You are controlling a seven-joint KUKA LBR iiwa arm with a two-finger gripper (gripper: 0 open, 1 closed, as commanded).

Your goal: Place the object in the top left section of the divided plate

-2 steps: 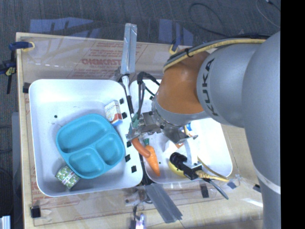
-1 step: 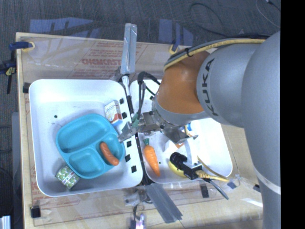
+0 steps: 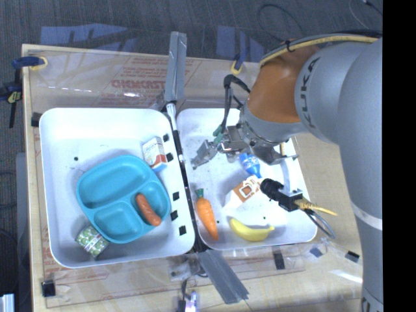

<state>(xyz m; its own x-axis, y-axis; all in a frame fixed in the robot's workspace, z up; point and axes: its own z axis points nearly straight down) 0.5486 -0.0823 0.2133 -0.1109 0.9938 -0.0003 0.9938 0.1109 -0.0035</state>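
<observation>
Blue divided plastic plate point(image 3: 110, 194) sits in the left white bin point(image 3: 65, 129), a sausage point(image 3: 147, 209) in its right section; the metal claw point(image 3: 203, 153) hovers released over the right white bin point(image 3: 195, 125).

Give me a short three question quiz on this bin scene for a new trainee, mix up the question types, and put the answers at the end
1. True or false: the carrot lies in the same bin as the blue divided plate.
2. Which item already sits on the divided plate? A) the banana B) the sausage C) the small carton
3. Fill in: the gripper is over the ____ bin.

Key
1. False: the carrot is in the right bin, the plate in the left bin.
2. B, in the plate's right-hand section.
3. Right, near its upper left part.
</observation>
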